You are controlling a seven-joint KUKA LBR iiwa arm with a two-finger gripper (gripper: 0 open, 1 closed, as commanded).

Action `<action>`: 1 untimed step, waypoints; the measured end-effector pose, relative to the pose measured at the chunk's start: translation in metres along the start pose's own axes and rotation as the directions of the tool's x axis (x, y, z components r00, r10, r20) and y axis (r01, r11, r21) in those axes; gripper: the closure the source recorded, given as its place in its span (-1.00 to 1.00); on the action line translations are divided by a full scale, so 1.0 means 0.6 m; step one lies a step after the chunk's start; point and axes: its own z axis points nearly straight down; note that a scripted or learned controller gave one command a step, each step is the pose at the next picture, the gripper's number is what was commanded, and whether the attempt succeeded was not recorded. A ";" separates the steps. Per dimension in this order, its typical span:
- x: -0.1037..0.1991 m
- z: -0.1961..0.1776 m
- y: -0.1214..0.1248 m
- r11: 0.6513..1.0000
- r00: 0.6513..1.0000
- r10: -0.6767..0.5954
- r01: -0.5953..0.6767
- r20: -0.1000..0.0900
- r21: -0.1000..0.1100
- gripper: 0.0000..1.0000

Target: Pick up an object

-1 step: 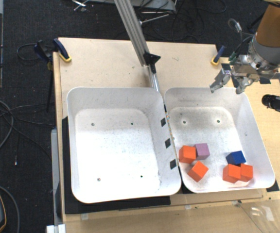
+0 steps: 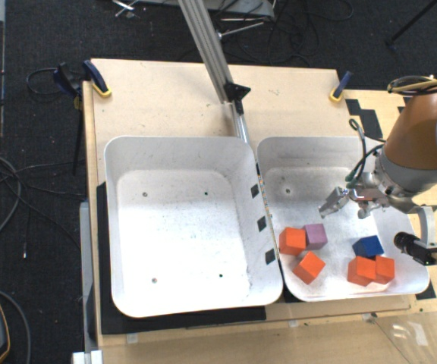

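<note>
Hovering over the right bin (image 2: pixel 294 154), the tool (image 2: pixel 349 201) spreads its fingers wide and grips nothing; orange blocks (image 2: pixel 293 240), a purple block (image 2: pixel 316 235) and a blue block (image 2: pixel 368 246) lie below it.

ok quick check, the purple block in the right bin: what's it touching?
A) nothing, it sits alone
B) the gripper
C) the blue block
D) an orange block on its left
D: the purple block sits pressed against an orange block on its left in the right bin; the blue block and the gripper are both apart from it.
</note>
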 end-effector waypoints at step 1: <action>0.063 -0.147 -0.019 1.000 1.000 -0.009 0.009 0.003 -0.019 -1.00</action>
